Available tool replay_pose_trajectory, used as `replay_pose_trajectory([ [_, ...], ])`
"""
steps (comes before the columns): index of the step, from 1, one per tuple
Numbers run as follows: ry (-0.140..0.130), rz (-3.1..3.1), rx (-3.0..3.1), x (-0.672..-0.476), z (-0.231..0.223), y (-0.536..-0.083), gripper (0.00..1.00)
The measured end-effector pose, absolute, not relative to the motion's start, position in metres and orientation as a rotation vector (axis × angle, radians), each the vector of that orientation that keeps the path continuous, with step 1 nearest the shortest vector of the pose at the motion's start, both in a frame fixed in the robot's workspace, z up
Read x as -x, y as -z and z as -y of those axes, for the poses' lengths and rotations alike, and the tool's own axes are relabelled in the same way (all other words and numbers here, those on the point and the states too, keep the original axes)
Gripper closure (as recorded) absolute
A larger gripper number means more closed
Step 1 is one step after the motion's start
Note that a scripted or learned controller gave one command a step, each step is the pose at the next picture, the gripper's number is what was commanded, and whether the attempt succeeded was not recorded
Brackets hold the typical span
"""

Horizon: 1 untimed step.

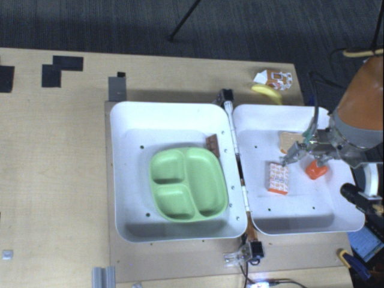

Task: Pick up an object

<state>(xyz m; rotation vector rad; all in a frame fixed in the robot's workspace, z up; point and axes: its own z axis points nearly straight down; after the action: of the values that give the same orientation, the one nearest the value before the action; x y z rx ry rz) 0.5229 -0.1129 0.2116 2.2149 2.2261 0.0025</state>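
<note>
Dark carpet lies behind a pale wooden desk [54, 179] that carries two shallow white bins side by side, seen from the one camera above.

Look first to the left bin [129, 221], where a green divided plate [188, 183] sits, with a small brown item [212, 143] near the bin's right wall.

Turn to the right bin [300, 224], where the arm reaches in from the right and its hand [298, 152] hangs low over the floor. A small patterned packet [278, 178] lies just below and to the left of the hand, its long axis running roughly up and down the view. An orange object [317, 171] sits just to the hand's lower right, and a tan piece [290, 140] lies just above it. You cannot tell from this slant whether the hand is spread or clenched, and nothing shows gripped in it. The packet looks the likeliest target.

Beyond the bins, a yellow item [266, 91] and a wrapper [274, 78] rest on the desk.
</note>
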Motion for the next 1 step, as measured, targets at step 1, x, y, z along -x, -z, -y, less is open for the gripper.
replay_pose_trajectory([
  [1, 0.000, -2.227, -2.218, -0.5648, 0.1101, -0.0982, 0.00],
])
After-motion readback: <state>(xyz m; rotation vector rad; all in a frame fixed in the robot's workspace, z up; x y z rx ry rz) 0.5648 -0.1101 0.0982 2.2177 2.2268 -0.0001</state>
